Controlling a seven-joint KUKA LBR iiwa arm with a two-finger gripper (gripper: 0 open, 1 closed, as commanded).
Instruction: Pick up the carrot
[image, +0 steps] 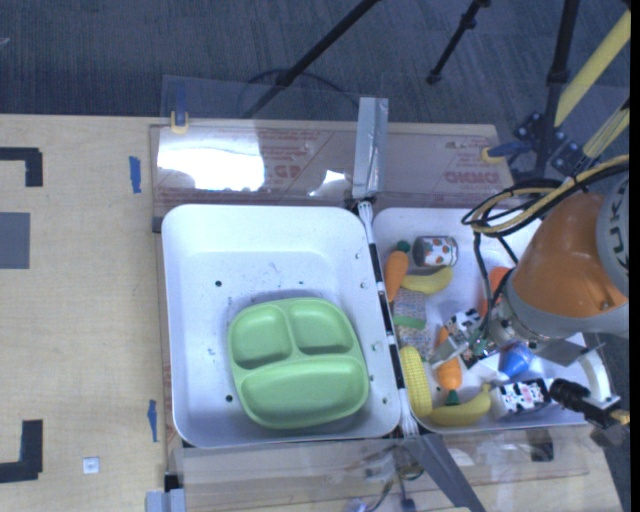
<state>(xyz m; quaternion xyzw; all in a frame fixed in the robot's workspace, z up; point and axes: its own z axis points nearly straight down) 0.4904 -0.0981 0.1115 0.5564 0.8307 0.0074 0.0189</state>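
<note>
Bright, even overhead light on my bench, no dim spots. Strongest glare sits on the clear plastic sheet (250, 160) behind the shallow white left bin (200, 250), a washed-out white patch near its left end, fainter streaks toward the taped grey divider post (370, 145). That bin's bare floor is nearly blown out. The green three-compartment plastic tray (296, 362) inside the bin throws a soft, short shadow at its lower edge. My grey arm with the orange band (572, 268), right of the bin, looks slightly soft. Overall sharpness is modest, small items right of the bin are grainy. Edges show no obvious bending.
</note>
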